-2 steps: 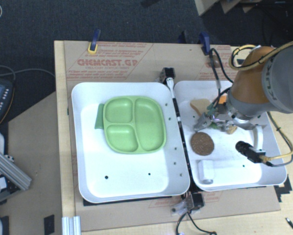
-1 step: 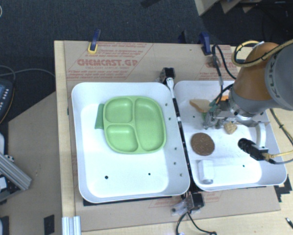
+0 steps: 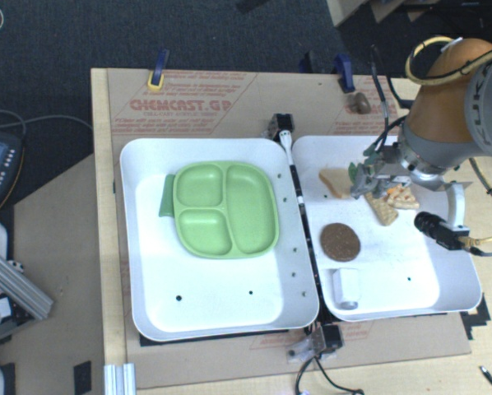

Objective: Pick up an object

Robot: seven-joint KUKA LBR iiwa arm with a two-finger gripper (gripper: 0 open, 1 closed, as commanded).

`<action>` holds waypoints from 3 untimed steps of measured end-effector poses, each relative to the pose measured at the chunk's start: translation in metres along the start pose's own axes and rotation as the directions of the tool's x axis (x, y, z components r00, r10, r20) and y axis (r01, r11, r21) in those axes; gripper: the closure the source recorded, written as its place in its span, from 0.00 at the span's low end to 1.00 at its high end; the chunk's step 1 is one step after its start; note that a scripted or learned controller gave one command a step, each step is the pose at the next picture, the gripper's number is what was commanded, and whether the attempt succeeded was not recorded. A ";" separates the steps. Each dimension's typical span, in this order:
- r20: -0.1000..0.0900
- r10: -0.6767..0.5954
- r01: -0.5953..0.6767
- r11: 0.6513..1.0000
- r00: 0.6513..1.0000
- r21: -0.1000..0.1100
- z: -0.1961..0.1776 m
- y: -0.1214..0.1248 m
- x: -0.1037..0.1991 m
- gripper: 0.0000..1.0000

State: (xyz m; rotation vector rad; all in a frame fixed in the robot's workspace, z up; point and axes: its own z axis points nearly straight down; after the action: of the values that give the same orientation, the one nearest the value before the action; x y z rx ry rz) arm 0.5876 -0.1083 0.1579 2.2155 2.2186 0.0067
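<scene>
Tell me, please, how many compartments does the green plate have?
3. The green plate lies in the left bin. One compartment is at its upper left, one at its lower left, and one long compartment runs down its right side. No part of it is hidden.

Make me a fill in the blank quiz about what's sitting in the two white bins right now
1. The green tray lies in the ____ bin.
2. The tray has ____ compartments.
3. The brown disc lies in the ____ bin.
4. The pincer is over the ____ bin.

Missing words: left; three; right; right
</scene>
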 end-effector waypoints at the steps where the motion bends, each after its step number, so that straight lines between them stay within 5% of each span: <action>1: 0.000 0.000 0.000 1.000 1.000 0.000 -0.045 0.008 0.000 1.00; 2: 0.000 0.001 -0.001 1.000 1.000 0.002 -0.069 0.009 0.000 1.00; 3: -0.002 -0.004 0.004 1.000 1.000 0.005 -0.057 0.029 0.046 1.00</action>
State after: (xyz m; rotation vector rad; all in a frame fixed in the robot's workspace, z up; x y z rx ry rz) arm 0.6164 -0.0618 0.2155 2.2147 2.2265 0.0042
